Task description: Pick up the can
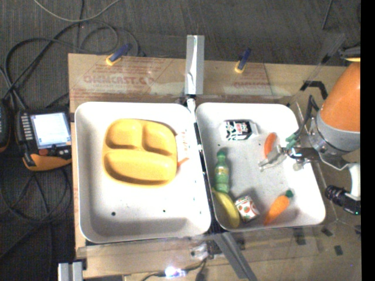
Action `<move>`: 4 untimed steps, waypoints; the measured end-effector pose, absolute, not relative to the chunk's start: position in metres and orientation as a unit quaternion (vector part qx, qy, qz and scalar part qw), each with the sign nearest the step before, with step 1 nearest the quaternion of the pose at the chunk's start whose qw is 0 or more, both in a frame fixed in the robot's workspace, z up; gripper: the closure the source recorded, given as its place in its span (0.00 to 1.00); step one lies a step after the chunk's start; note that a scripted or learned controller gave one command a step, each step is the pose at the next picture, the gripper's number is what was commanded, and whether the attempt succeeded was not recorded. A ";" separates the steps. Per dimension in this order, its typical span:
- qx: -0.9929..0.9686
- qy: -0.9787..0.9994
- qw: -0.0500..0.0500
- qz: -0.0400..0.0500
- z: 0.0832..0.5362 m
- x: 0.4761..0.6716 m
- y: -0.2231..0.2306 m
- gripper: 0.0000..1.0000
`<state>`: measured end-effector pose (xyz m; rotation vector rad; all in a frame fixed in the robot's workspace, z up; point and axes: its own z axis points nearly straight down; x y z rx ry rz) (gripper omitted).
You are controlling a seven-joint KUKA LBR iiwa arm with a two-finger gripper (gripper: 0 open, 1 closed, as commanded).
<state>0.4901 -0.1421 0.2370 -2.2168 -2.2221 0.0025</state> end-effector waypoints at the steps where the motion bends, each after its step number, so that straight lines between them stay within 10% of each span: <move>1: -0.766 -0.643 0.002 0.002 0.148 0.516 -0.102 0.00; 3: -0.669 -0.743 -0.007 -0.002 0.090 0.487 -0.113 0.00; 4: -0.669 -0.743 -0.007 -0.004 0.100 0.488 -0.113 1.00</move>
